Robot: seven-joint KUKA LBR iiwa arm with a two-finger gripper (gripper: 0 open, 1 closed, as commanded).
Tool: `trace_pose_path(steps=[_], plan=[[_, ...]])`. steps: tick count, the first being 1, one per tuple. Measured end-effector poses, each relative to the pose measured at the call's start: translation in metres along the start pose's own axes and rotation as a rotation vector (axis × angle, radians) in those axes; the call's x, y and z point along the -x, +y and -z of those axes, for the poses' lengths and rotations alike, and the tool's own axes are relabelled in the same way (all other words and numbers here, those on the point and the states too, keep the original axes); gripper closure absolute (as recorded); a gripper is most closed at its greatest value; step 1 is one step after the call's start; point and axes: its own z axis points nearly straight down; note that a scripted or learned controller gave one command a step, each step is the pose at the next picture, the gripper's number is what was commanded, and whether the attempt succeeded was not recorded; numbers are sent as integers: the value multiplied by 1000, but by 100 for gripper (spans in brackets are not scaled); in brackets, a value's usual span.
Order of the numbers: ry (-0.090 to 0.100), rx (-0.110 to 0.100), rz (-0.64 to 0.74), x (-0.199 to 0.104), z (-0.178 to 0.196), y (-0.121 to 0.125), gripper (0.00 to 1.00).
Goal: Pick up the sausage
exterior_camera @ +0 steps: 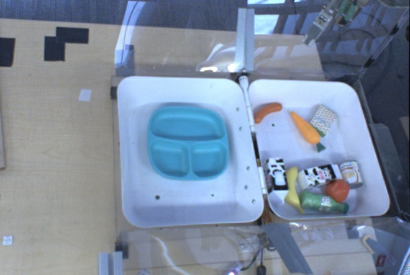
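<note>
The sausage [267, 111] is a small orange-red link lying at the far left of the right bin [359, 107], close to the divider between the bins. My gripper [328, 15] hangs high at the upper right, well beyond the far rim of the right bin and apart from the sausage. Its fingers [318, 26] point down and to the left with nothing between them, and a small gap shows between them.
The right bin also holds a carrot [306, 129], a patterned packet [323, 120], two milk cartons [318, 175], a banana [292, 189], a green bottle [323, 204], a tomato [337, 190] and a can [350, 173]. A blue divided plate [188, 141] sits in the left bin [134, 197].
</note>
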Motion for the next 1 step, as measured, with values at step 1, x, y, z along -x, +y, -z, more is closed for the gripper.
trace_pose_path(steps=[1], plan=[[-4, 4, 3, 2, 10, 3, 100]])
